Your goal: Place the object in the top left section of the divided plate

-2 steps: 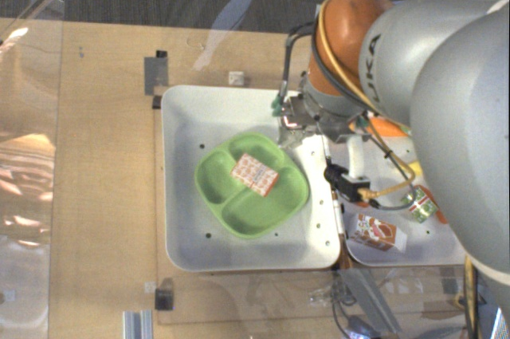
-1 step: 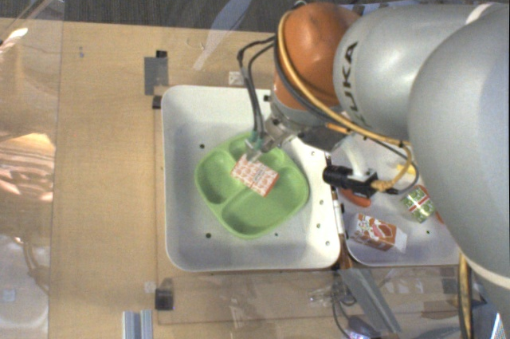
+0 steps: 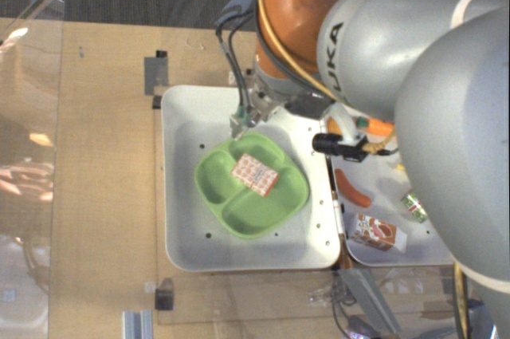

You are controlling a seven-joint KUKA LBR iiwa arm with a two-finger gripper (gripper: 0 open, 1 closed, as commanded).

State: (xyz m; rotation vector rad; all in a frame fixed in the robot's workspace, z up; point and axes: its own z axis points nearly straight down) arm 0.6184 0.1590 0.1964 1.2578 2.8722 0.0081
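Currently the patterned packet (image 3: 255, 174) lies flat in the upper section of the green divided plate (image 3: 215, 182), centred in the left bin (image 3: 179, 170). White bin floor surrounds the plate on every side. The gripper (image 3: 241, 122) hangs at the plate's far rim; jaw state cannot be told.

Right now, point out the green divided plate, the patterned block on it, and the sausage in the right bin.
green divided plate (image 3: 213, 184): camera view, bare left rim.
patterned block (image 3: 255, 174): camera view, middle of its top face.
sausage (image 3: 353, 189): camera view, middle of its length.
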